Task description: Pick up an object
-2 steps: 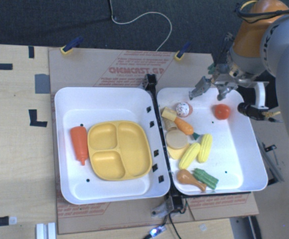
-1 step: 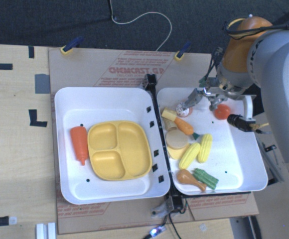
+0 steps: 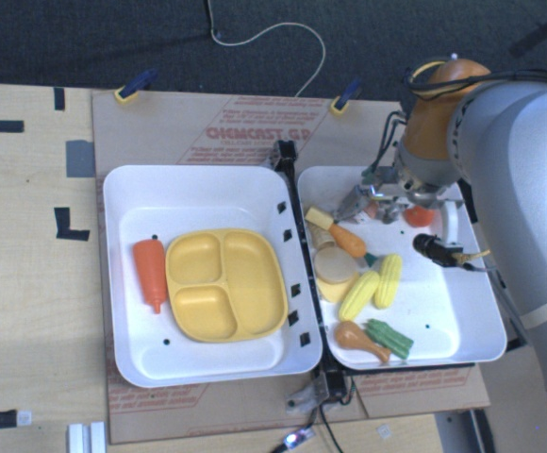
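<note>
Arm (image 3: 500, 168) reaches over the right bin (image 3: 462, 333) — jaws' state can't be told — above the carrot (image 3: 347, 242).

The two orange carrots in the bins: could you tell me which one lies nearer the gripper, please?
The small carrot in the right bin, just below the gripper; the large carrot lies beside the yellow tray.

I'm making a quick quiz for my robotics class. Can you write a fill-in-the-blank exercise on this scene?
1. The yellow divided plate lies in the ___ bin.
2. Beside the plate lies an ___ toy carrot.
3. The two corn cobs are coloured ___.
4. The pincer is above the ___ bin.

Missing words: left; orange; yellow; right
</note>
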`<action>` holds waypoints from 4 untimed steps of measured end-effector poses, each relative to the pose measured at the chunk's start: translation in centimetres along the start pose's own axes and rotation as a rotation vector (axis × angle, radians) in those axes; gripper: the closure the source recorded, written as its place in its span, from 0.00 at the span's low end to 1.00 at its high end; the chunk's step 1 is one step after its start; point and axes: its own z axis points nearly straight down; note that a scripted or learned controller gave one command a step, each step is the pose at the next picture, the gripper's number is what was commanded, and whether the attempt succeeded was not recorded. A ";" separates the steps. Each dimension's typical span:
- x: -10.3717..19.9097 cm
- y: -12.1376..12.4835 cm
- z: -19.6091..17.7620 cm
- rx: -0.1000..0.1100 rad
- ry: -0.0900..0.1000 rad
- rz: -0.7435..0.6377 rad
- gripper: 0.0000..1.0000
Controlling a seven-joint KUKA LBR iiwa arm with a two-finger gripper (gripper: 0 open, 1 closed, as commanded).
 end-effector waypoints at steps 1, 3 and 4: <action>0.0 0.1 -1.4 0.000 0.000 -0.001 1.00; 0.8 0.6 -11.9 -0.010 0.000 0.001 1.00; 0.9 0.7 -14.4 -0.006 0.001 0.002 1.00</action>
